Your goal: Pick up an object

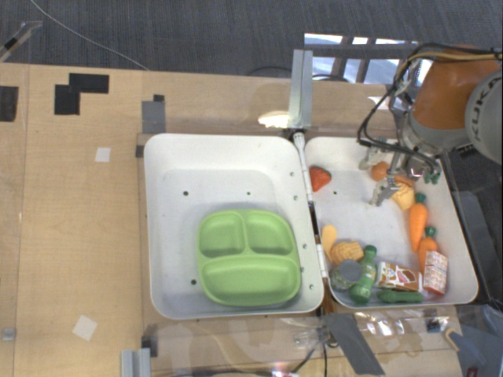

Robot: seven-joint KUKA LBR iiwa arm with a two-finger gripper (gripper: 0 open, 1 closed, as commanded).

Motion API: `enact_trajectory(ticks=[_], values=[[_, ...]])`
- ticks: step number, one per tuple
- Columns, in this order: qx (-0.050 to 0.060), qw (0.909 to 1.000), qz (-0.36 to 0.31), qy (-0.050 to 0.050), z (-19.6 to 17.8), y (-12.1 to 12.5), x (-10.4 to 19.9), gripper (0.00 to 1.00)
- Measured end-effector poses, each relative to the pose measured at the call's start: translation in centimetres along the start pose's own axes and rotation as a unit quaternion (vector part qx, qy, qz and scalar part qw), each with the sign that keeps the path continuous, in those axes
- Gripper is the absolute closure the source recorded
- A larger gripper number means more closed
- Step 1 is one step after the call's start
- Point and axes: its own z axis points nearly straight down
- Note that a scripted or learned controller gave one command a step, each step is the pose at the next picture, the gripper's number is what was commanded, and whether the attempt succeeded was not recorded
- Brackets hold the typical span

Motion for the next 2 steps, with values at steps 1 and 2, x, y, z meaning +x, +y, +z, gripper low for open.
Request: enact_trajectory(ticks=[1, 2], values=[[0.002, 0.9997, -0.023, -0.006, -0.1, -2.6, 6.3, 0.0], [0.002, 1.0, -0.002, -0.008, -0.2, 0.8, 9.6, 0.0]])
